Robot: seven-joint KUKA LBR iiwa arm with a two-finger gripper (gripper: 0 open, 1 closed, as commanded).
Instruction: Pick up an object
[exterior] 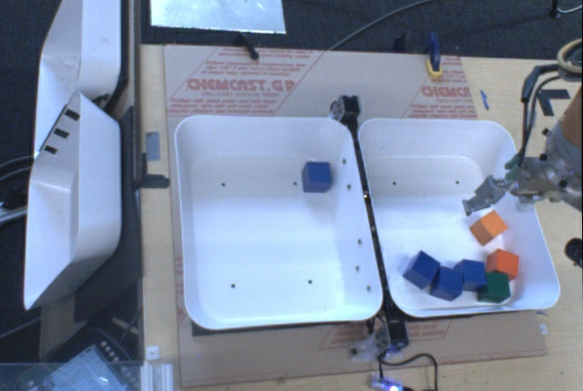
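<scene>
I have the gripper (485, 196) hanging over the right bin (428, 148), just above the light orange block (490, 226), and from this slanted view I cannot tell whether its fingers are apart or together; nothing visibly sits between them. That light orange block looks like the natural target, since it lies a little apart from the cluster, so I judge the step in hand is the descent onto it. To do it well I would centre the tool squarely over the block, line the fingers up with two of its flat faces instead of its corners because it sits turned, and come straight down without nudging it toward the bin wall close on its far side. Counting from that block: just below it is one darker orange block (503, 263), touching one green block (495, 288); beside those lie three blue blocks (446, 274), packed together. One more blue block (316, 176) sits alone in the left bin (264, 289), well apart. That makes four blue, two orange, one green, and two bins on the desk (301, 75).
</scene>
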